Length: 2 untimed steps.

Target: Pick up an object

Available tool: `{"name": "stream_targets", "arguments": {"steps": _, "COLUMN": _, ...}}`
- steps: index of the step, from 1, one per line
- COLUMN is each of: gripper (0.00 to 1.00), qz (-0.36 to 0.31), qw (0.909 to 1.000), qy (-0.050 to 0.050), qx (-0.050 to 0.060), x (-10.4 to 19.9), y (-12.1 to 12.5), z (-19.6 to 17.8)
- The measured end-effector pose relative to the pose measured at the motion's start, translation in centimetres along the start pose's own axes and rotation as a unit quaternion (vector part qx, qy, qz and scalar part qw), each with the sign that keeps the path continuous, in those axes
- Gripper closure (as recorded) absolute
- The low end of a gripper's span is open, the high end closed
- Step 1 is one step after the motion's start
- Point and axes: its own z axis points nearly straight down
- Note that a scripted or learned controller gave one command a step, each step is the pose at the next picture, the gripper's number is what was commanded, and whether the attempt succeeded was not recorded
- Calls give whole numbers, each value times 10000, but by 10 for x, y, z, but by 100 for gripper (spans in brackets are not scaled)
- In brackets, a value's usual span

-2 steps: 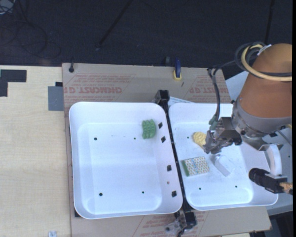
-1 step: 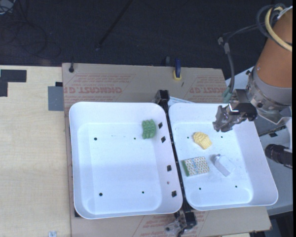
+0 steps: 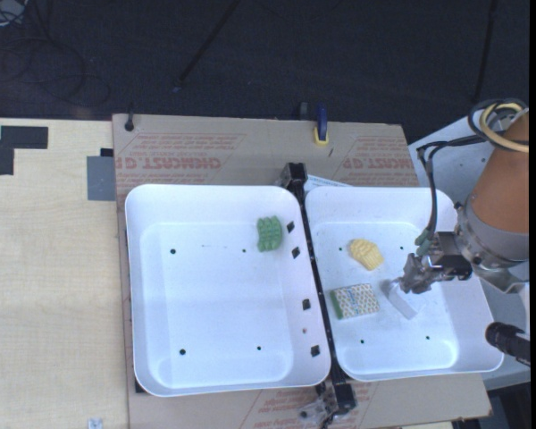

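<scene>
Gripper: I see my gripper (image 3: pixel 417 275) low over the right bin, near its right side. I cannot tell how it is set, and I see nothing held in it.
Left bin: The left bin (image 3: pixel 152 329) has one thing in it, a small green bumpy object (image 3: pixel 269 233). It lies near the top right corner, close to the wall between the bins.
Right bin: The right bin (image 3: pixel 402 365) has three things in it.
Patterned block: A flat block with green and white dots (image 3: pixel 355 301) lies low on the left of this bin.
Yellow object: A lumpy yellow object (image 3: pixel 366 254) lies above the block and apart from it.
Grey piece: A small pale grey piece (image 3: pixel 400 301) lies just below my gripper, right of the block.
Arm: My arm (image 3: pixel 505 195) comes in from the right.
</scene>
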Motion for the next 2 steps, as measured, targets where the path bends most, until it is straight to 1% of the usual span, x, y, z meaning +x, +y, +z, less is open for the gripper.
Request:
{"name": "stream_targets", "arguments": {"steps": 1, "gripper": 100, "qz": -33, "qw": 9999, "qy": -22, "qx": -156, "x": -24, "y": 2, "z": -160}}
{"name": "stream_targets", "arguments": {"steps": 2, "gripper": 100, "qz": -60, "qw": 9999, "qy": -6, "qx": -126, "x": 11, "y": -1, "z": -261}}
